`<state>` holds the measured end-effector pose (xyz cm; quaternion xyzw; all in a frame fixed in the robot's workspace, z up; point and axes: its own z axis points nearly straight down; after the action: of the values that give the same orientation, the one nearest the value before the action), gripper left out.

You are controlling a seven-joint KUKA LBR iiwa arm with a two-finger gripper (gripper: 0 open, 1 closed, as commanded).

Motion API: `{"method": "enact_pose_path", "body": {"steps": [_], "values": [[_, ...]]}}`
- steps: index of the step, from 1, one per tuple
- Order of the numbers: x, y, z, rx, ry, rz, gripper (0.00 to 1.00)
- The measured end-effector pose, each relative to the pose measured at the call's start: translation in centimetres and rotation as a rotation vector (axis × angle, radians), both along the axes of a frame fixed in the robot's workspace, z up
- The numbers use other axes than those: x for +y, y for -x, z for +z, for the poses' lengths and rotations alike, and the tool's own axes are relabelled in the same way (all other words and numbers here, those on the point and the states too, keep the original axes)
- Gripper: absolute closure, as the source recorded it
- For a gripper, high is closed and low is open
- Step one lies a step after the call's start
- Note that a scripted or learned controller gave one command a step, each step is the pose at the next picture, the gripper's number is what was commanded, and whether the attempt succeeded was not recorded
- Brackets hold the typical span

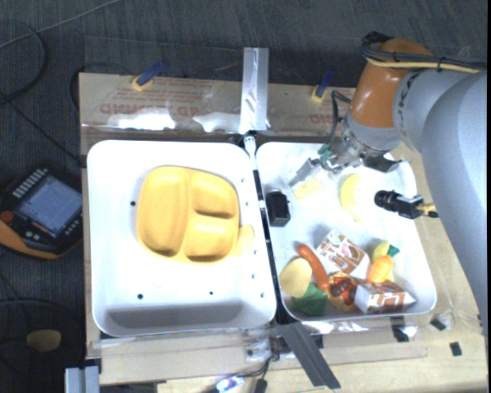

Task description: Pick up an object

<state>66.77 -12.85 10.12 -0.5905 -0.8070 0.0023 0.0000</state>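
Tool [321, 166] hangs low in the right bin [272, 297], beside a pale block [308, 188]; we cannot tell its state. We judge it is approaching; next, descend onto the block.

My arm [450, 137] is smooth grey metal with a glossy orange band [378, 88]. Both bins [114, 301] look like glossy white plastic, moulded smooth. The yellow tray [186, 213] in the left bin is smooth plastic with a soft sheen. Toward the right bin's near edge, the cartons [344, 254] look like printed card, and the toy food [296, 277] beside them like matt plastic. The bench [180, 97] looks like bare, matt wood, with a shiny metal strip [254, 88] at its far edge.
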Motion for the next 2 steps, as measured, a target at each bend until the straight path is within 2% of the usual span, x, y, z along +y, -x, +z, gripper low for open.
{"method": "enact_pose_path", "body": {"steps": [1, 2], "values": [[-0.02, -0.16, 1.13, -0.005, 0.003, 0.000, 1.00], [-0.01, -0.04, 0.90, 0.000, 0.002, 0.000, 0.00]]}}
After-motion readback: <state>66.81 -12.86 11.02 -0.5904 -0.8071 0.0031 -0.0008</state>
